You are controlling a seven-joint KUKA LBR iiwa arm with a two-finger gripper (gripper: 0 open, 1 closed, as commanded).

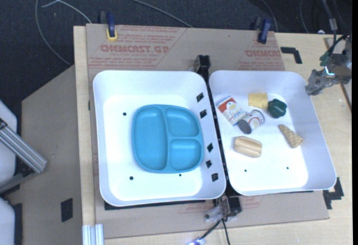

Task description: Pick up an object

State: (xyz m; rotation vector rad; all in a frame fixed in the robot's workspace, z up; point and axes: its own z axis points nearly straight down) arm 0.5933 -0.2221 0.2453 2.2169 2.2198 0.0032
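Gripper [320, 83] is hovering outside the right bin [313, 174], its state impossible to tell, while bun [248, 146] is lying inside, long axis running left to right.

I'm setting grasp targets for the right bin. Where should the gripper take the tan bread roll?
Grip the tan bread roll across its short width at mid-length, descending from straight above. It lies flat, long axis roughly left-right, with bare bin floor on both long sides.
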